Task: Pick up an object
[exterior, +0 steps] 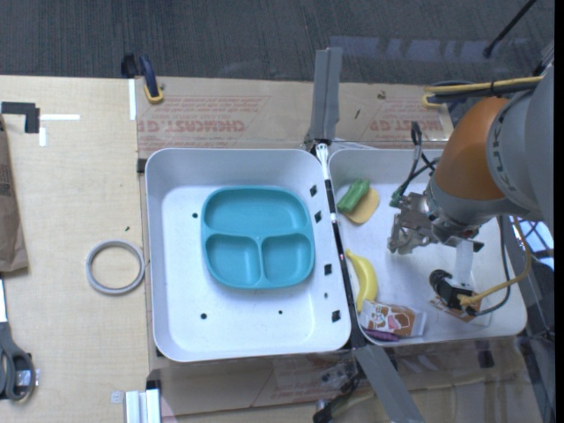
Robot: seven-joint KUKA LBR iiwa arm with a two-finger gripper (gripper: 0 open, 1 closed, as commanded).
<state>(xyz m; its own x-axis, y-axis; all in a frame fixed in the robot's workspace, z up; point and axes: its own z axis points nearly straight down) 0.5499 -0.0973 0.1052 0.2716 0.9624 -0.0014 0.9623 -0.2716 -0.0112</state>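
My gripper (403,241) hangs over the middle of the right bin (388,174), pointing down at bare white floor. Nothing shows between its tips. A yellow banana (362,277) lies at the bin's left wall, below and left of the gripper. A small printed packet (391,320) rests at the bin's front edge. Toward the back left, a green object (352,194) lies on a yellow-tan piece (367,208).
The left bin (167,263) holds a teal divided plate (259,237). A grey ring (115,266) lies on the wooden bench to the left, with scissors (13,368) at the bench's front left corner. A grey divider post (325,95) stands between the bins at the back.
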